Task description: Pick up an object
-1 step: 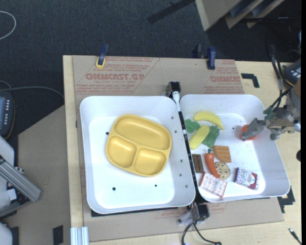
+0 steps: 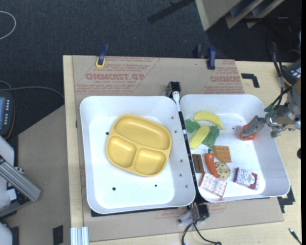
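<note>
I note dark carpet floor (image 2: 71, 28) across the upper frame and down the left side. The bench (image 2: 143, 74) is tan board printed with red lettering, held at its far edge by a yellow clamp (image 2: 101, 58) and a blue clamp (image 2: 210, 57). A pale wooden furniture piece (image 2: 239, 12) stands at upper right. Lighting looks even, without hard shadows.

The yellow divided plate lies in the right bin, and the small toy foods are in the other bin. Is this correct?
Not quite. The camera view shows the yellow divided plate in the left bin; the small toy foods, such as the banana, are in the right bin.
</note>
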Robot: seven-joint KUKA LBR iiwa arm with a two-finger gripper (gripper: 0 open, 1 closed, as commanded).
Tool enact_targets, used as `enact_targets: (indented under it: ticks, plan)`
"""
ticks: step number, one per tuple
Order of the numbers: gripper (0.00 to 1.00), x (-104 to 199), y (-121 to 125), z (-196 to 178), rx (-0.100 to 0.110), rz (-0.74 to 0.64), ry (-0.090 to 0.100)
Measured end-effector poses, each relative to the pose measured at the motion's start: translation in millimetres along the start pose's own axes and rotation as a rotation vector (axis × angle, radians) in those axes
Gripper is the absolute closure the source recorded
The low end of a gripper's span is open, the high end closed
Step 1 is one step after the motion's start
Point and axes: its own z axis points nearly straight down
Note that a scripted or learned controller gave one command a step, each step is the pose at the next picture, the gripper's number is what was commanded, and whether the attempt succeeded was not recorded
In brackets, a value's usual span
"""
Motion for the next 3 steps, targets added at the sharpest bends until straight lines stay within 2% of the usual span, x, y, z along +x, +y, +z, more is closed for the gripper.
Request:
enact_targets:
  ticks: [2, 3]
  plan:
    - [0.00, 13.1, -0.4, 118.8, 0.007, 0.000, 0.003]
    - [0.00, 15.1, 1.7, 158.2, 0.000, -0.001, 0.007]
